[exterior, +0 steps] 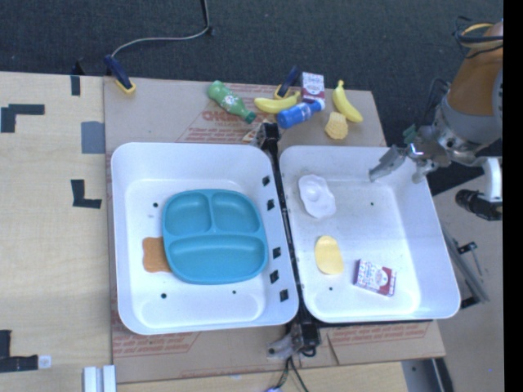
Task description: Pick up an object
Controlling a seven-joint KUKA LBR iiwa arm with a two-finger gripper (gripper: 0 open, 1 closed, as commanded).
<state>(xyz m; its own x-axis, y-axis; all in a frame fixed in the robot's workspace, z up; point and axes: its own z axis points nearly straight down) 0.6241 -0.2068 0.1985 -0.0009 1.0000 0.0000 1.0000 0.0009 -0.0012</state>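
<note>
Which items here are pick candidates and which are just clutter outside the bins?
In the job:
gripper
white lump
yellow piece
red carton
blue tray
toast

Lying about:
green bottle
bananas
blue bottle

White lump (315,196), yellow piece (328,255), red-white carton (375,278), right bin (425,243)

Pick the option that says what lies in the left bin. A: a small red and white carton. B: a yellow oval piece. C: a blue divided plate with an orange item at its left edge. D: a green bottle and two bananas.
C: the blue divided plate lies in the left bin, with the orange item showing at its left edge.
</note>
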